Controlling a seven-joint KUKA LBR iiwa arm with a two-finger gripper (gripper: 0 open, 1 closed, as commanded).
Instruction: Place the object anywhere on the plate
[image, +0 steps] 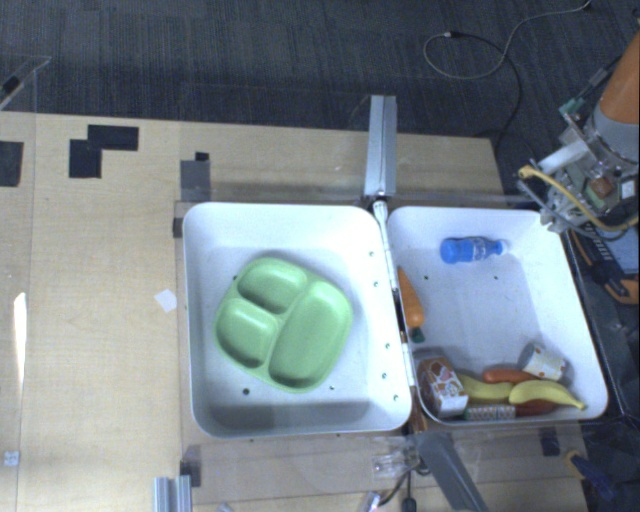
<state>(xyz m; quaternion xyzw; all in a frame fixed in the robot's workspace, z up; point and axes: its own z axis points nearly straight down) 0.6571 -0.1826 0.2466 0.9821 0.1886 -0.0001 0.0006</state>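
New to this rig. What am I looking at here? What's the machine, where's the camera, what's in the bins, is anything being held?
One fixed camera looks down at a slant on a wooden bench with two shallow white bins side by side. The machine is a robot arm, grey with an orange band, entering at the upper right; its gripper sits over the right bin's far corner, too cluttered with cables to read.

The left bin holds a green divided plate, the target. The right bin holds loose items: a blue bottle lying on its side, an orange carrot-like piece against the divider, and along the near wall a brown packet, a banana, a red piece and a small cup.

I see nothing held; nothing is on the plate yet.
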